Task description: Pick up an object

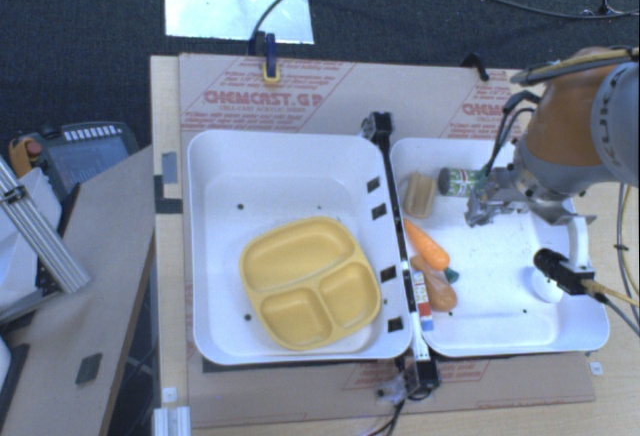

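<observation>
Where the arm reaches in from the right, the tool [480, 211] hangs low over the right bin [500, 329]; whether it is open or closed cannot be told. A small can [460, 182] lies on its side just beside the tool, toward the bin's far wall, with a tan block [418, 194] to its left. A carrot [427, 246] and a brown piece [437, 290] lie along the bin's left wall. The left bin [215, 224] holds a yellow divided tray [309, 280].

Yellow tray [310, 282] in left bin [215, 224], pendant [85, 154] nearby
</observation>
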You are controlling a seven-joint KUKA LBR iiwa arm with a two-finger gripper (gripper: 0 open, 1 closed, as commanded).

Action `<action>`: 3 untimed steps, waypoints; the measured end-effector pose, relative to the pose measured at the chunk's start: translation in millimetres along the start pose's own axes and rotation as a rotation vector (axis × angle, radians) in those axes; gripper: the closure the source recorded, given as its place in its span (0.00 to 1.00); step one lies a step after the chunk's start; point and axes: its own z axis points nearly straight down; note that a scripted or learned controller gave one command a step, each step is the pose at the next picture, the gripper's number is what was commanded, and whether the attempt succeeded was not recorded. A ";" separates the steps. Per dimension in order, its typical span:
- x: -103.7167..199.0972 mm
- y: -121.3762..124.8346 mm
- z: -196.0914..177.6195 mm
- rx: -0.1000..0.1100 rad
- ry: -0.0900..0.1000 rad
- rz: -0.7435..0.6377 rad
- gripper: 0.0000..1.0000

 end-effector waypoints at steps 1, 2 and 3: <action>-7.1 1.6 -62.6 -0.006 -0.001 -0.001 1.00; -8.8 6.3 -127.2 -0.007 -0.001 -0.003 1.00; -9.0 7.6 -152.2 -0.003 0.000 -0.003 1.00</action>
